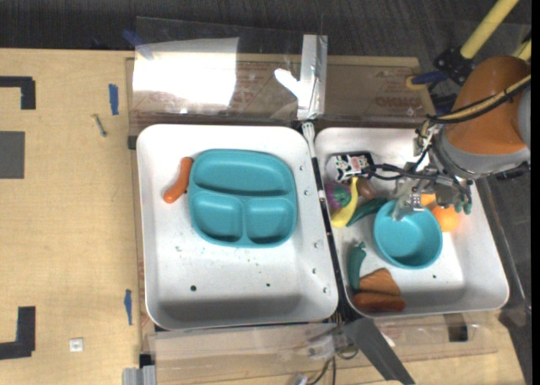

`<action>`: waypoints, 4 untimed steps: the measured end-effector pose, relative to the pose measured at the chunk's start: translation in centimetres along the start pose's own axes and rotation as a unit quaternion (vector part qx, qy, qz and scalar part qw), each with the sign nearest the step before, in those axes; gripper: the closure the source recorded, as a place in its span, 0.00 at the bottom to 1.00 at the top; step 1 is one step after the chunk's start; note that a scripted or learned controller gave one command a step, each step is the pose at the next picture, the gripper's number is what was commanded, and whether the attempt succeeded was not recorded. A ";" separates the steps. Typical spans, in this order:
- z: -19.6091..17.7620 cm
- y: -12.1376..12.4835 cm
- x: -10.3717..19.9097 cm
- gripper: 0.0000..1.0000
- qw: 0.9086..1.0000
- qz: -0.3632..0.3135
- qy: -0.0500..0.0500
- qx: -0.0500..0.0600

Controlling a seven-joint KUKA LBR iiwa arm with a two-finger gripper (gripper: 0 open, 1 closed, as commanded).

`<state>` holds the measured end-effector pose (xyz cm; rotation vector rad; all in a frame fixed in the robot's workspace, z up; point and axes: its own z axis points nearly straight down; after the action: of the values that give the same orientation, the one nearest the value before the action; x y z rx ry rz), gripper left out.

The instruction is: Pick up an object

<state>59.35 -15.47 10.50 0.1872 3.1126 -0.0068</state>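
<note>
A brown wedge lay well below the claw. The teal bowl sat directly under it. I couldn't tell the claw's state.

Two shallow white plastic bins stood side by side on the bench. In the left bin a teal three-compartment plastic tray lay toward the far side, and an orange toy carrot lay just beside the tray's left edge. In the right bin a round teal plastic bowl sat near the middle. The two-finger gripper hung over the bowl's far rim. Left of the bowl lay a yellow toy banana, and behind that a small black-and-white printed packet. A brown and orange toy piece lay in front of the bowl, near the front wall. A small orange toy lay just right of the bowl.
</note>
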 end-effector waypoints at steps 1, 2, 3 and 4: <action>-9.6 -3.0 -5.2 1.00 0.998 0.056 0.004 0.000; -3.7 4.1 2.1 1.00 0.999 -0.050 0.012 -0.003; -15.7 -1.4 -6.1 1.00 0.995 -0.100 0.003 -0.001; -15.2 -1.2 -6.0 0.00 0.995 -0.101 0.007 -0.003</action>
<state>64.77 -17.25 25.83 -0.1282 3.1299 -0.0013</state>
